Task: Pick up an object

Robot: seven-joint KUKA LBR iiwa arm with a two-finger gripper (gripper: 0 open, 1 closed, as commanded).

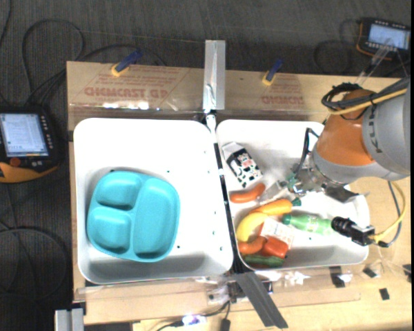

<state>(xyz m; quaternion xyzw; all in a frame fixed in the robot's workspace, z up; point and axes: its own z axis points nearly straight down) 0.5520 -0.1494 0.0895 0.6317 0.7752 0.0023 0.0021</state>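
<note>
Approach step. Gripper (295, 185) is low in the right bin (276, 133), just above the carrot (276, 207) in the pile toward the bin's front edge; finger state cannot be told. Nothing seen held. Next: settle onto one item and clamp it squarely.

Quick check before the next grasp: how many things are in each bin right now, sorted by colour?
Left bin:
Teal divided plate: 1

Right bin:
White carton with black print: 1
Orange-red sausage: 1
Orange carrot: 1
Yellow banana: 1
Green bottle: 1
Red packet: 1
Green vegetable, partly hidden: 1

Total: 8
</note>
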